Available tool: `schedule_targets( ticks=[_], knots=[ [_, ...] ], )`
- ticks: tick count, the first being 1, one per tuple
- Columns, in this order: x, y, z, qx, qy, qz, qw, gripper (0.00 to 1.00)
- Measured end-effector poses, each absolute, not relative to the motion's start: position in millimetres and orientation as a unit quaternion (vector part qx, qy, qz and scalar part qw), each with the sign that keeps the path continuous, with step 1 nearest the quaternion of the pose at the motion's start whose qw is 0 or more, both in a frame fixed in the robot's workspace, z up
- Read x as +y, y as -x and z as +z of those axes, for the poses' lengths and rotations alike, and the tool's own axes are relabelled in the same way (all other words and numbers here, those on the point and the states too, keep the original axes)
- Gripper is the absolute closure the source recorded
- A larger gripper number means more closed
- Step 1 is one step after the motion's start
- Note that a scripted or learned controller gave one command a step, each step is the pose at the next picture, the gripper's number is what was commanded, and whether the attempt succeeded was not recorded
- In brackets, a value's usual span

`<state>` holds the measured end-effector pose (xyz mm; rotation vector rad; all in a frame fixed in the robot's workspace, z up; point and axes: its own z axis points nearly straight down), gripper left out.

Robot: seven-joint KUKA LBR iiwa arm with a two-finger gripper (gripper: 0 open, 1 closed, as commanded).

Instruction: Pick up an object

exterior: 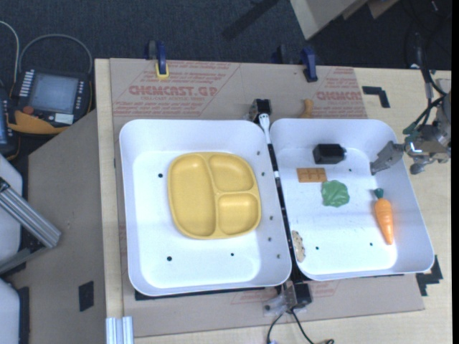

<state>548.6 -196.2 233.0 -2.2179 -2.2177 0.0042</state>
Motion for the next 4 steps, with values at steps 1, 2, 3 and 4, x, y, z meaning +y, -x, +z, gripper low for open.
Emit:
schedule_targets(
  ticks=[1,2,3,4],
  knots=[
    [-185.7,-550.9,178.8,-0.707,0.707,0.0013,0.003,0.00],
    [-186.6,-547.6,115.4,-0.707,0.707,0.0014,0.003,0.00],
    [-187.2,-549.3,129.8,-0.707,0.707,-0.0001,-0.001,1.00],
    [-187.2,-550.7,194.0,-0.708,0.707,-0.0015,-0.004,1.00]
  ],
)
